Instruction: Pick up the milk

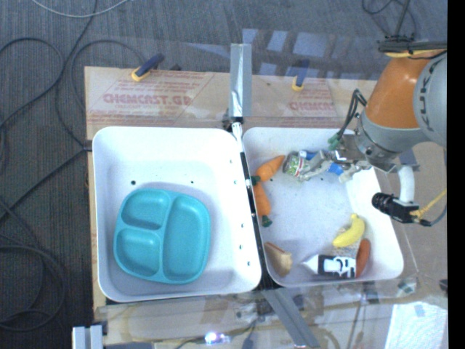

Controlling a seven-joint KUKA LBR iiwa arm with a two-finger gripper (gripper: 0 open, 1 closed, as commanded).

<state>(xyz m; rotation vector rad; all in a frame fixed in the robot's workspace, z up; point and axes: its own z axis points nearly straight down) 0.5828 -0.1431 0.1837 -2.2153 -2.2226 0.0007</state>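
Two white bins on the bench; the left bin (109, 158) carries one teal divided plate (162, 235), far off to the gripper's left; the right bin (385, 257) holds the rest: two carrots, one by the rim (269, 168) just left of the gripper, one (262, 203) lower along the divider; one banana (350, 232) below the gripper; one reddish sausage-like piece (362, 256) beside it; one brown wedge, perhaps bread (279, 256), down at the near wall; one milk (334, 265), lying on its side at the near wall, well apart from the gripper; one green-labelled can (296, 163) right at the fingertips. The gripper (320, 164) reaches in from the right, low over the far side of the bin; its metal fingers blur into the can and a blue scrap, so I cannot tell how far apart they stand or whether they grip anything; the arm's orange band (396, 97) covers the bin's far right corner.
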